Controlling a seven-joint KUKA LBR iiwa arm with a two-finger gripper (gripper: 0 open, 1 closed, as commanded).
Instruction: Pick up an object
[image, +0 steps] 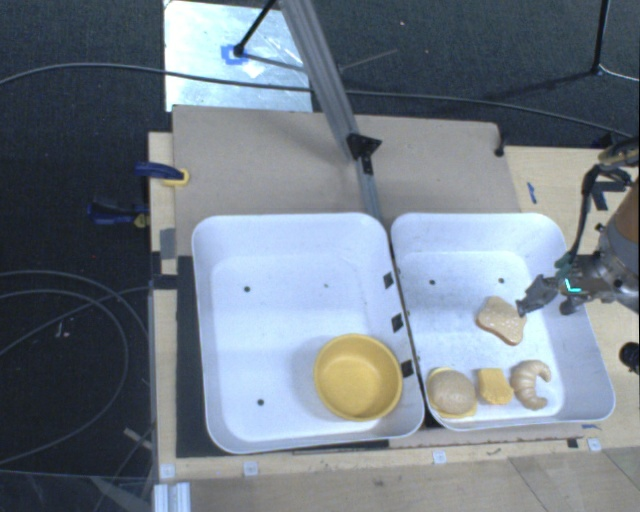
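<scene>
My gripper (549, 300) hangs over the right side of the right bin (455, 240). Its dark fingers (530, 297) stand apart, open, and nothing sits between them. The left fingertip is just to the upper right of a flat tan bread-like piece (499, 320), close to its edge. Along the bin's front wall lie a round bun (452, 392), a small yellow block (491, 386) and a pale croissant (530, 384). A yellow bowl (357, 375) sits upright in the left bin (250, 250), near its front right corner.
A grey slanted pole (335, 90) crosses from the top down to the seam between the bins. Black clips (397, 322) mark the shared bin wall. Blue and yellow clamps (150, 190) sit at the bench's left edge.
</scene>
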